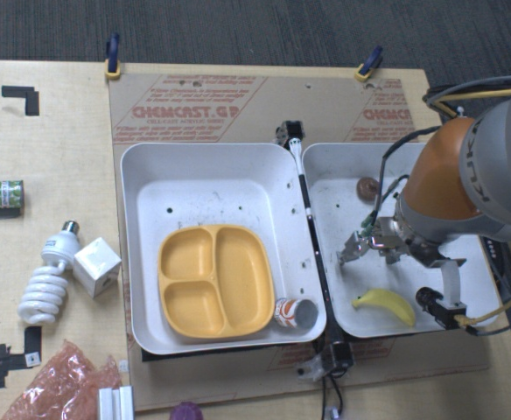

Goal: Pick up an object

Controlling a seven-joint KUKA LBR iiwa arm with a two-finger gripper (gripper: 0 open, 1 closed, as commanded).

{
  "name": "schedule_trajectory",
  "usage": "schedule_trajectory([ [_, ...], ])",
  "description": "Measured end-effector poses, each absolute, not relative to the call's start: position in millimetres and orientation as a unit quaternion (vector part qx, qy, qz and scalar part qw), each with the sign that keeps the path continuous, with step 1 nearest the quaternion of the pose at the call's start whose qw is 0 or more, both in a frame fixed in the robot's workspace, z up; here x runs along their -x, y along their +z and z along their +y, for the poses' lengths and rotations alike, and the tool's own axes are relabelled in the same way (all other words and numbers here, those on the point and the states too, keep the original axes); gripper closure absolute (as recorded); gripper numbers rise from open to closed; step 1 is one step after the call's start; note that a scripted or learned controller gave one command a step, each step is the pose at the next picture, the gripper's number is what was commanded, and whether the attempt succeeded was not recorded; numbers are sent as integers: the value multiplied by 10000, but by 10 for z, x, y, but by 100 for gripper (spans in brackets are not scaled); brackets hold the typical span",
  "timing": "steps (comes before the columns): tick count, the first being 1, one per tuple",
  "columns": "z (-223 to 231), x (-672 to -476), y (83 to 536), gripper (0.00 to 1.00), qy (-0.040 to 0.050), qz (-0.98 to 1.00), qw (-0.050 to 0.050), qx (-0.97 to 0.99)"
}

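Observation:
A yellow banana (385, 305) lies near the front of the right bin (339, 171). A small brown round object (367, 187) rests near that bin's back wall. My gripper (353, 248) hangs low over the middle of the right bin, behind and slightly left of the banana and apart from it. The grey arm with its orange band (444, 178) covers the bin's right part. In the left bin (194, 166) lies a yellow divided plate (216, 280), with a small tipped can (289, 313) at its front right corner.
On the bench left of the bins lie a spiral light bulb (47, 278), a white cube (96, 265), a green can (3, 195) and a red mesh bag (63, 383). A black bar (304, 199) runs between the bins.

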State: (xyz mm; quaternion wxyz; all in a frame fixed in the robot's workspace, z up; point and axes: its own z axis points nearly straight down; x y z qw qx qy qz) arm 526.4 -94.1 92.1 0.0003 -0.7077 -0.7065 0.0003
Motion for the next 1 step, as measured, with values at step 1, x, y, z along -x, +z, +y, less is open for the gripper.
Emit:
schedule_trajectory([
  [1, -948, -5276, 1021, 100, -3, -7063, -10, 7079],
])
